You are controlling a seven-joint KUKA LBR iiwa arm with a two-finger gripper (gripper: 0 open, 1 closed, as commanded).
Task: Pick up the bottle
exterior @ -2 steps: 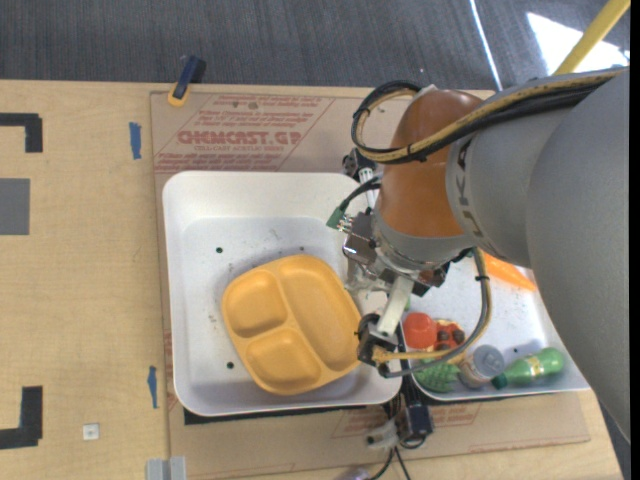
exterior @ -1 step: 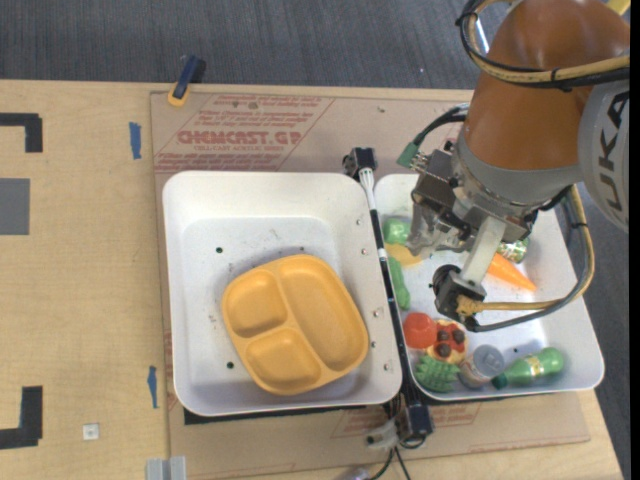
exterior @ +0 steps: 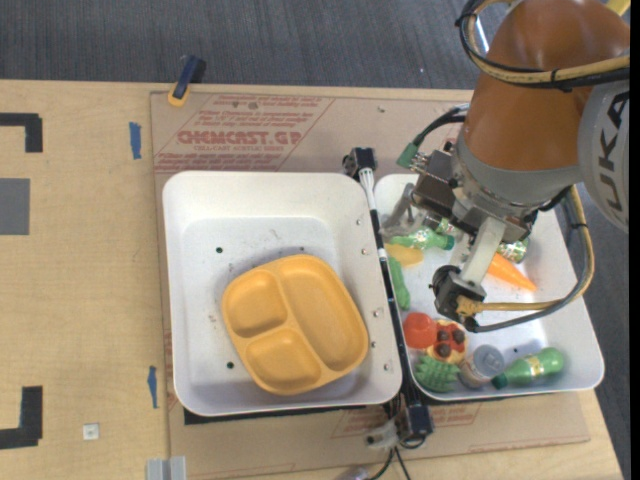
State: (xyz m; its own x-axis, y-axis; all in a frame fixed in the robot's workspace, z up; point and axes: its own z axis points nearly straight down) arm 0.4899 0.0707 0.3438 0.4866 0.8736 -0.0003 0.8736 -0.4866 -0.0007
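Two bins sitting side by side on table. Bottle (exterior: 528,370) lying on its side in near-right corner of right bin (exterior: 582,330), pressing against grey round piece (exterior: 488,360). Gripper (exterior: 412,211) hanging over far-left part of same bin, well apart from bottle; released or clenched, cannot tell. Risks: dropping here is probably catching green toy (exterior: 425,238) instead; bin wall is crowding bottle, and it is likely rolling away if nudged.

Dark grey carpet (exterior: 300,18) behind a pale bench (exterior: 70,268) — printed cardboard sheet (exterior: 250,118) atop.
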